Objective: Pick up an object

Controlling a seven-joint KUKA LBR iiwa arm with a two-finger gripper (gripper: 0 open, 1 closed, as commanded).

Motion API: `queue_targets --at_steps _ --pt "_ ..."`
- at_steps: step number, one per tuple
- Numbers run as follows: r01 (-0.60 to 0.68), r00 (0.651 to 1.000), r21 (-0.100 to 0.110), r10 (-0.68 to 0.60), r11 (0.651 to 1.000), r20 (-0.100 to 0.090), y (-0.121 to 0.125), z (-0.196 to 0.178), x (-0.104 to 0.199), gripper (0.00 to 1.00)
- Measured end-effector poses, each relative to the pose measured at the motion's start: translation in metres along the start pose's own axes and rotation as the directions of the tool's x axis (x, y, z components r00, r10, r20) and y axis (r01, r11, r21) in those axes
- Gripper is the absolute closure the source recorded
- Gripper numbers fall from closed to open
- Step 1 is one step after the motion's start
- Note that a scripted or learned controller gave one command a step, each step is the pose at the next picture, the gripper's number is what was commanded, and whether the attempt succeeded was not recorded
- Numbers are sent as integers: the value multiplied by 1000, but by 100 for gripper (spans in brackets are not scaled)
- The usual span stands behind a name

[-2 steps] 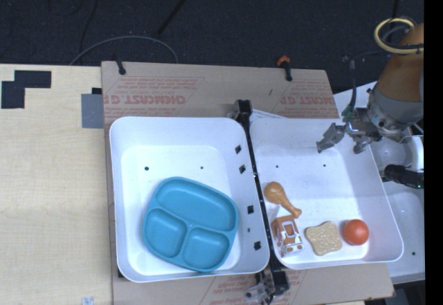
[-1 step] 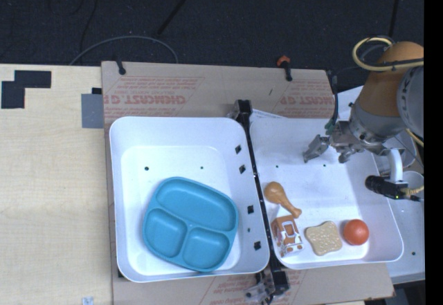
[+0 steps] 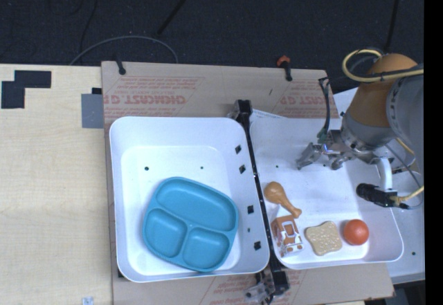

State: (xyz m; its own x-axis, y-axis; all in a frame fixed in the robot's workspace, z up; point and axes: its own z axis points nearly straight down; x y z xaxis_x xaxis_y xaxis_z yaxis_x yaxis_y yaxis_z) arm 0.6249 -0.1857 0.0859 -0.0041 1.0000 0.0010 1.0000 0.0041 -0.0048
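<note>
Two shallow white plastic bins are set side by side on the surface. In the left bin [image 3: 131, 158] a light blue plastic plate with three compartments [image 3: 190, 223] is seen lying flat near the front. In the right bin [image 3: 291, 137], a tan toy chicken drumstick [image 3: 280, 197] is placed just beside the dividing wall; in front of it, a small orange-and-white boxy toy [image 3: 287, 236], a tan toy bread slice [image 3: 324, 238] and a round red-orange toy fruit [image 3: 356, 232] are lined up along the front wall. The gripper [image 3: 320, 156] is held over bare bin floor toward the back, well apart from the toys, with nothing gripped; how widely it is spread cannot be told.
</note>
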Motion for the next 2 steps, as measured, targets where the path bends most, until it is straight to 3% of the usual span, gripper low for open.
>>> queue_targets --at_steps 1,2 --pt "0 1000 -2 0 1000 0 0 -12 0 100" --pt "-2 1000 -8 2 1000 2 2 -71 8 100"
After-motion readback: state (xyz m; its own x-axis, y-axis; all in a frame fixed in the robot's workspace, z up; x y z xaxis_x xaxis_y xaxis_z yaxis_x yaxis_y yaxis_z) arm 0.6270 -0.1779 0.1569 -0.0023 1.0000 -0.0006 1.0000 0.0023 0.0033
